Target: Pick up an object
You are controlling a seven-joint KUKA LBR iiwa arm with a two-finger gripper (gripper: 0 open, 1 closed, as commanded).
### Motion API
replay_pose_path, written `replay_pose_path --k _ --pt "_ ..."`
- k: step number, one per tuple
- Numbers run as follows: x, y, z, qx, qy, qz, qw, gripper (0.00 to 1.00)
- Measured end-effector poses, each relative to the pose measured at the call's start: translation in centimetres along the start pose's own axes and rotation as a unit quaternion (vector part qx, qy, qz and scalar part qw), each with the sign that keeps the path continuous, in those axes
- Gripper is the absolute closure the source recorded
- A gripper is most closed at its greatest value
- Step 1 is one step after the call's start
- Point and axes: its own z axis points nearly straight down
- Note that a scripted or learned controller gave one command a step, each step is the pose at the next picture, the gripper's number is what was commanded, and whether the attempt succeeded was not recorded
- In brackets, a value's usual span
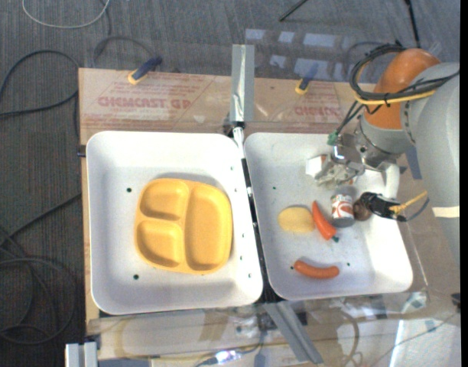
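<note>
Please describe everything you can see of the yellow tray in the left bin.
The yellow tray looks like smooth moulded plastic with rounded corners. It has three compartments: two smaller ones stacked on the view's left and one long one on the right. It lies flat, open side up, near the middle of the left bin, resting on its floor. Nothing else touches it.

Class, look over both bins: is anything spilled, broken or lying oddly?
Nothing stands out. The yellow tray lies flat in the left bin; the carrot, sausage and yellow disc lie loose, unbroken, in the right bin.
</note>
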Motion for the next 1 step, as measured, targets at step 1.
replay_pose_path --k 1 --pt "-0.13 0.03 -0.04 -0.001 -0.001 0.001 1.0 0.0"
